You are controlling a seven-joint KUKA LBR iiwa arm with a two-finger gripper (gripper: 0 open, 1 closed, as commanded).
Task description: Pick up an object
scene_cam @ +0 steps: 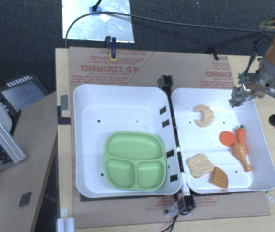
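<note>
The right bin (pixel 258 124) holds several toy foods. A tan crescent-shaped piece (pixel 204 115) lies near its back. An orange-red round piece (pixel 227 138) touches a small carrot (pixel 241 135), with a tan drumstick (pixel 241 155) just in front of them. A slice of toast (pixel 200 165) and an orange waffle wedge (pixel 219 177) rest near the bin's front edge. My gripper (pixel 236 101) hangs over the bin's back right corner, to the right of the crescent and apart from every piece.
The left bin (pixel 94 110) bears a green divided plate (pixel 135 159) in its front half. A black divider (pixel 171 124) runs between the bins. Cables and a yellow clamp (pixel 113 49) lie behind them. A metal rail (pixel 2 134) stands at the left.
</note>
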